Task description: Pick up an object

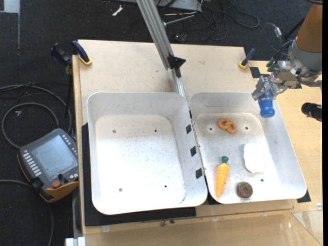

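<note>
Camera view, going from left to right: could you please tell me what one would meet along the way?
Control pendant → left bin → carrot → brown disc → blue object. Left out, since they overlap neighbours sideways: pretzel, white lump.

1. Arm (311, 32), upper right: cut off by top and right frame edges.
2. Blue object (267, 109), upper right: upper end hidden behind gripper (265, 97); kind indeterminate.
3. Round brown item (244, 189), lower right: too small to identify.
4. Pendant screen (51, 155), lower left: contents illegible.
</note>
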Tool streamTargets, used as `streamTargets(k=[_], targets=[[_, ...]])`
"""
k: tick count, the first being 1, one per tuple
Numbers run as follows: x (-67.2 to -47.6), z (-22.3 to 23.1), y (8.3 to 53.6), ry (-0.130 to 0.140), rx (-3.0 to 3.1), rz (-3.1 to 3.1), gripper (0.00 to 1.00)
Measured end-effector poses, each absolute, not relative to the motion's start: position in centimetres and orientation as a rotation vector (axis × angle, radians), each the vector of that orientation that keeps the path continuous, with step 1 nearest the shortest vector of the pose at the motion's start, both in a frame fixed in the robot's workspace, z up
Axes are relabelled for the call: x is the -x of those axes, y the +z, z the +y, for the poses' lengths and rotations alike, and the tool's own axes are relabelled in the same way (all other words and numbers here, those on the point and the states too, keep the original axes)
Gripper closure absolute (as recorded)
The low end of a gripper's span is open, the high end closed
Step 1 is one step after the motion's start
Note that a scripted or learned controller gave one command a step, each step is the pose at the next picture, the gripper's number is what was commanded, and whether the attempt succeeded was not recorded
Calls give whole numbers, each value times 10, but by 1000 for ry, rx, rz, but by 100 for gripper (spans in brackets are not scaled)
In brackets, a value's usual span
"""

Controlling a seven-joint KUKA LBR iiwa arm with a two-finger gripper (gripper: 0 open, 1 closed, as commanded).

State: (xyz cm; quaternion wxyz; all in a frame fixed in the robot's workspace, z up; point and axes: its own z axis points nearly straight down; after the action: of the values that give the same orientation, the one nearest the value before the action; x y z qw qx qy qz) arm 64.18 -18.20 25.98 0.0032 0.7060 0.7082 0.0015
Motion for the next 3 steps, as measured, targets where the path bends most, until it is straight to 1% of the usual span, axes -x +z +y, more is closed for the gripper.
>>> streamTargets(k=[1, 3], targets=[[-639, -137, 257, 1, -2215, 2231, 100], [-640, -27, 268, 2, -2214, 2232, 100]])
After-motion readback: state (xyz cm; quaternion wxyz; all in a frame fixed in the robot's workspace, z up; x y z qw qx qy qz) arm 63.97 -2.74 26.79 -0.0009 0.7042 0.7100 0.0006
